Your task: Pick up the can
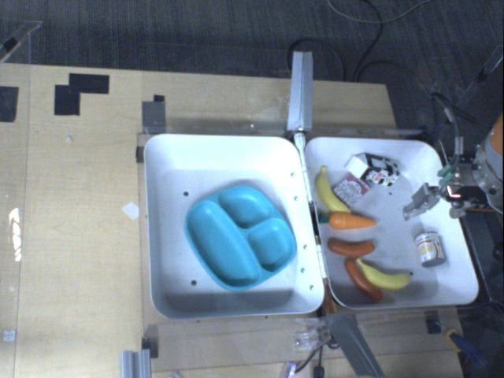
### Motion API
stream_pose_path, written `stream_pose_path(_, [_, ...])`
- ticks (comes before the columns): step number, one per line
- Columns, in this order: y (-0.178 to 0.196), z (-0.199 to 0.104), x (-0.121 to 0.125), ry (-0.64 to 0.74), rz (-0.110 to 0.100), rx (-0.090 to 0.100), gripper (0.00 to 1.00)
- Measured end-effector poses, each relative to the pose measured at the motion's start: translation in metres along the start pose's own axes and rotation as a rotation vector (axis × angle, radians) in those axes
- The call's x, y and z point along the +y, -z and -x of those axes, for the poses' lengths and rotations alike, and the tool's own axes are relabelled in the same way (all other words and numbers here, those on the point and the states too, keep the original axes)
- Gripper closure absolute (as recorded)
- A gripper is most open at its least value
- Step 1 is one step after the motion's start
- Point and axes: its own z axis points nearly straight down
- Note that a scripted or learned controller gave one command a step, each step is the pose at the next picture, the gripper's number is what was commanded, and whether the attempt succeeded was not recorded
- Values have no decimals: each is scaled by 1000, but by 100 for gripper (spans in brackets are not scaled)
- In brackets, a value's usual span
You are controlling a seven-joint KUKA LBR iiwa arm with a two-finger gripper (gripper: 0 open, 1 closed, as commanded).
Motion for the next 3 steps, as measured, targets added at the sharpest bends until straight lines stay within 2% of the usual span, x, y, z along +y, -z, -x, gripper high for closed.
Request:
stream_pose_path(1, [-128, 62, 18, 83, -2, 0, 0])
stream_pose_path(2, [-191, 67, -1, 94, 10, -2, 0])
stream_pose_path(3, [-178, 67, 3, 96, 19, -6, 100])
